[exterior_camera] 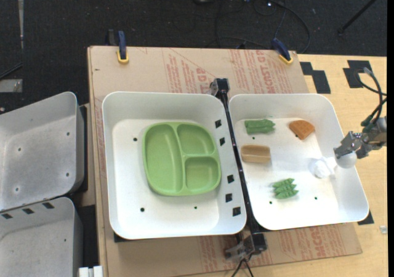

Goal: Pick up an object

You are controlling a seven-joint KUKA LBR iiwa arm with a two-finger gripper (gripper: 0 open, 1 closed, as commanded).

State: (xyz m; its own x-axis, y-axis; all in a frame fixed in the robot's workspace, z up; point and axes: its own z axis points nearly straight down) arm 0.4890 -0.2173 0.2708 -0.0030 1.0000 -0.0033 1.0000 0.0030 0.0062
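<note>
I see my claw [346, 154] at the right bin's [345, 205] three-o'clock rim, beside a white lump [321, 168], probably lining up a grab, though I cannot tell its state.

Pincer [346, 154] blurred, arm cut by right edge; white object [320, 168] indistinct.

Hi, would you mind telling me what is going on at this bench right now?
A robot arm is set to pick an object from the bins. Its gripper sits at the right edge of the right bin, next to a small white object; nothing is visibly held. That bin also holds two green items, a tan block and an orange piece. The left bin holds a green tray.
</note>
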